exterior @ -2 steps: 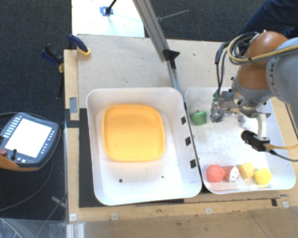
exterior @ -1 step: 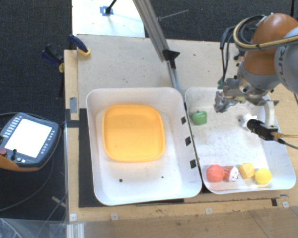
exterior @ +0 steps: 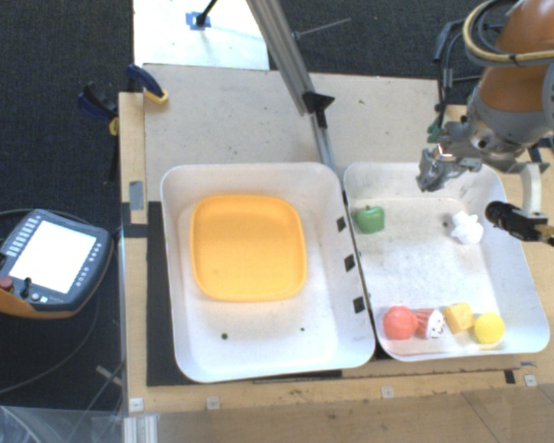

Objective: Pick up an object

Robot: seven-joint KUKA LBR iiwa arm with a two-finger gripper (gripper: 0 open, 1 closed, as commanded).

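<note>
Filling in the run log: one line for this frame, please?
phase: approach | pincer: above right bin's far edge, nothing seen held | nearest: white object, green object | left bin: yellow plate

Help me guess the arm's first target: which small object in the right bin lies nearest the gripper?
The small white lumpy object, alone near the bin's right wall below the gripper. The green pepper-like toy sits slightly farther off.

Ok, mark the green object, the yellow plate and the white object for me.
green object (exterior: 370, 219), camera view, its middle
yellow plate (exterior: 249, 247), camera view, its flat centre
white object (exterior: 464, 228), camera view, its middle
</note>
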